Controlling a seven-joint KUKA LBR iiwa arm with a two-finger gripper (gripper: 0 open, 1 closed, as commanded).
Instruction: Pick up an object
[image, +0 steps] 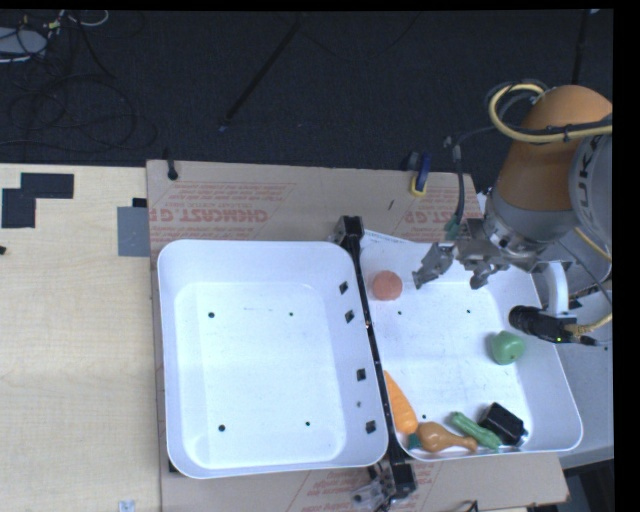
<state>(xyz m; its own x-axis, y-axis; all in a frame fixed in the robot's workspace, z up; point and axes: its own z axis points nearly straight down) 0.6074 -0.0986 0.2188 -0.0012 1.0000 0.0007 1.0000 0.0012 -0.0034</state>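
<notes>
Since any item will do, I judge the small round pinkish-orange ball (387, 286) the likeliest target: it rests on the floor of the right-hand shallow white bin (560, 400), near the upper left corner and close to the black divider (365, 335) between the two bins. My pincer (455, 268) hovers just to its right and a little above in the view, its two dark fingers spread apart and nothing between them. What worries me is that the ball is smooth and round, so a closing that lands off centre could squirt it away toward the bin wall, and so near the divider one finger might strike the rim before reaching down. Farther out, a round green fruit-like toy (507, 347) sits toward the bin's right side, below my wrist. Along the bottom edge lie an orange carrot-shaped toy (399, 401), a tan gourd-shaped piece (440, 437), a green pod-like piece (476, 430) and a black block (502, 421), bunched so closely that a grasp there could catch two at once. The left-hand white bin (170, 300) sits beside all this on the tabletop (70, 330).
</notes>
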